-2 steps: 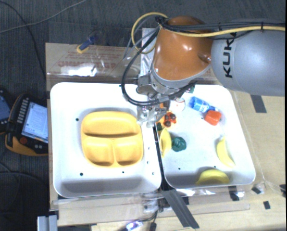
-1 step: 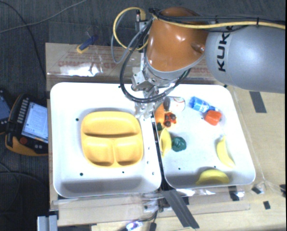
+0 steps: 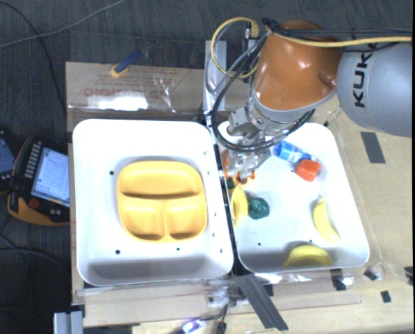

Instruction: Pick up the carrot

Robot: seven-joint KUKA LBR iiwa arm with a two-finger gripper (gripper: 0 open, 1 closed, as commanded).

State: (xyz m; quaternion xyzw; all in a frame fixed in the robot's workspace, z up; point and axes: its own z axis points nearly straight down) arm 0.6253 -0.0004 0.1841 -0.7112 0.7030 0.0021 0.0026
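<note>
The carrot (image 3: 228,164) shows as small orange patches at the upper left of the right bin (image 3: 346,186), close to the wall shared with the left bin. My gripper (image 3: 244,164) is lowered right over it, and its body covers most of the carrot. Another orange bit peeks out just below the gripper. The orange wrist band (image 3: 294,65) and cables sit above it.
The right bin also holds a blue item (image 3: 288,150), a red-orange piece (image 3: 307,169), a green item (image 3: 258,209), a yellow piece (image 3: 239,204), a banana (image 3: 323,219) and a yellow fruit (image 3: 307,255). A yellow divided plate (image 3: 162,199) lies in the left bin (image 3: 96,186).
</note>
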